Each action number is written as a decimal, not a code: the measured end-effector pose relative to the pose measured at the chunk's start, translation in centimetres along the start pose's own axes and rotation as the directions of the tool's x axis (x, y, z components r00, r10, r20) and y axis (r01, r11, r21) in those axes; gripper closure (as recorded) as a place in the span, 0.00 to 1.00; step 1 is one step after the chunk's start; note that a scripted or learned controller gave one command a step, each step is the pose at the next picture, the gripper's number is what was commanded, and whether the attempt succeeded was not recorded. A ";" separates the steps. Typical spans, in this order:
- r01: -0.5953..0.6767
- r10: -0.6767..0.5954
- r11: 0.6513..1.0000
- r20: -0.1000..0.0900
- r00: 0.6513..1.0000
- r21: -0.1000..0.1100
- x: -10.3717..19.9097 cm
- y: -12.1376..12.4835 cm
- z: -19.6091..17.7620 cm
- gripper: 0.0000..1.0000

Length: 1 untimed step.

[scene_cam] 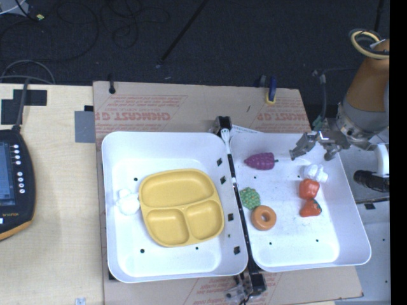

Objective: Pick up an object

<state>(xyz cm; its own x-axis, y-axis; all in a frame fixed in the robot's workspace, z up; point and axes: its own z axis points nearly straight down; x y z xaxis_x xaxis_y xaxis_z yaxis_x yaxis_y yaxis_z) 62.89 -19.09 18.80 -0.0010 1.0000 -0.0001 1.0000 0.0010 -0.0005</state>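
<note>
Above the right bin's (356, 246) far right corner, the gripper (316, 146) hangs with fingers spread, holding nothing. Beneath it lie purple grapes (259, 161), two red strawberries (309, 189), a green vegetable (249, 198) and a doughnut (263, 218). Left bin (121, 170): a yellow divided plate (180, 206).

two bins sit side by side on the bench (51, 170), touching along the middle. left bin (121, 151) has a divided tray (180, 206) in the centre and a small cup (127, 202) just beside the tray's left edge. right bin (343, 246) holds grapes (259, 161) toward the back, broccoli (249, 197) near the divider with a donut (263, 217) just in front of it, plus a pepper (308, 188) and strawberry (310, 209) further right. the tool (315, 143) hangs over that bin's back right corner. a handheld controller (13, 183) lies far left.
</note>
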 end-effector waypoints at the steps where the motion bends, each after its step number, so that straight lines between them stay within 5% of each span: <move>1: -0.003 0.003 1.000 -0.004 1.000 0.015 -2.2 -7.0 9.5 0.00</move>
<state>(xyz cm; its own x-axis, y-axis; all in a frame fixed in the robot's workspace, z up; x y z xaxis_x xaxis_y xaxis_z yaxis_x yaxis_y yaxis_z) 55.91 -21.33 9.29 0.0022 1.0000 0.0039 0.9999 -0.0021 -0.0153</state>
